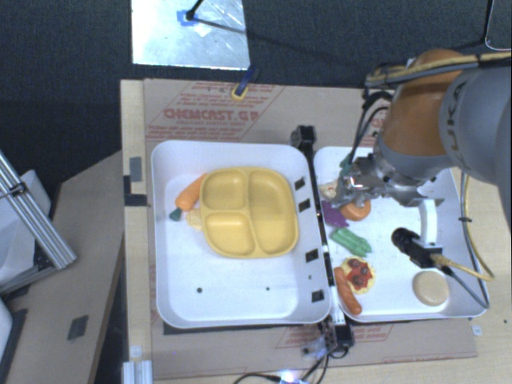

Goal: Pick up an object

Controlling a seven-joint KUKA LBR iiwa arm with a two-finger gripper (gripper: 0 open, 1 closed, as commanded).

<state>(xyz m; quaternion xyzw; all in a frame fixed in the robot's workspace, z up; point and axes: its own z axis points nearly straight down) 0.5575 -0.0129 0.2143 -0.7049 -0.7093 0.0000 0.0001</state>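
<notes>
Fingers' state can't be told — gripper [350, 192] low over right bin [400, 304], near orange toy [357, 211].

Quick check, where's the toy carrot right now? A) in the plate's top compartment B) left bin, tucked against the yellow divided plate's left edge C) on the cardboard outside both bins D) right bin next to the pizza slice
B: the carrot lies on the left bin floor, against the left edge of the yellow divided plate, not in any of its compartments.
</notes>
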